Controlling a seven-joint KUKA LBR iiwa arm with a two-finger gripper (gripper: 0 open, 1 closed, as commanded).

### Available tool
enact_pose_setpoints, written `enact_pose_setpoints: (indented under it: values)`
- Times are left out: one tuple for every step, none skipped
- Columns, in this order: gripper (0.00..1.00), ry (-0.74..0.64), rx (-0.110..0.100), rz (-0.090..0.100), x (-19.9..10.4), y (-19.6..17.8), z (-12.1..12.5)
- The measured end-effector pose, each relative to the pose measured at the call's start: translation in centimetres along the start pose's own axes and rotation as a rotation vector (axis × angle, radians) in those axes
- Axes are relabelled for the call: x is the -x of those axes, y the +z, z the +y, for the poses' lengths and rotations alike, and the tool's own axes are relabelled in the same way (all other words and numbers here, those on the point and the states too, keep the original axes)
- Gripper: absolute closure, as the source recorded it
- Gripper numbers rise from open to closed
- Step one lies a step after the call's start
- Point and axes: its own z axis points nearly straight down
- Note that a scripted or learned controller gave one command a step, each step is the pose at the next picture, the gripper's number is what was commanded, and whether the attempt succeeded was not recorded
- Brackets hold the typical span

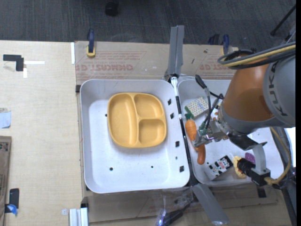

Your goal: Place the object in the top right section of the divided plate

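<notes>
- Object: which item the task means is not fixed by the view; the likeliest candidate is the toy carrot [190,129], orange with a green top, since it lies closest to the gripper. It rests on the floor of the right bin [214,178], hard against the wall shared with the left bin. Its long axis runs roughly parallel to that wall, green end pointing away from the camera-near edge.
- Second orange piece [201,155]: a smaller sausage-like item just below the carrot, same orientation, possibly a separate toy.
- Gripper [207,136]: hangs just to the right of the carrot, low in the right bin, beneath the orange band of the arm [249,98]. Wrist hardware and cabling crowd the tip, so whether it is spread or closed cannot be made out; nothing is visibly held.
- Key relation: the carrot lies immediately left of the gripper, so a short leftward shift, closing across the carrot's narrow width, looks to be what a pickup needs.
- Divided plate [137,120]: yellow, three sections, in the left bin [94,140], well left of the carrot. The top right section [148,106] appears bare.
- Other contents near the carrot: a green-edged packet [196,107] above it; a black-and-white toy [220,165] and a yellow-purple toy [244,164] to its lower right.
</notes>
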Motion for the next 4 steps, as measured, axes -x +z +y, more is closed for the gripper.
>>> enact_pose_setpoints:
  values:
    - [1.0,-0.053,-0.002,-0.001,4.5,-2.8,3.0]
    - [1.0,-0.211,-0.004,0.0,-4.9,-0.8,5.1]
    - [0.0,-0.211,-0.004,0.0,-4.9,-0.8,5.1]
    - [0.0,-0.133,-0.001,-0.002,-8.5,-3.8,10.3]
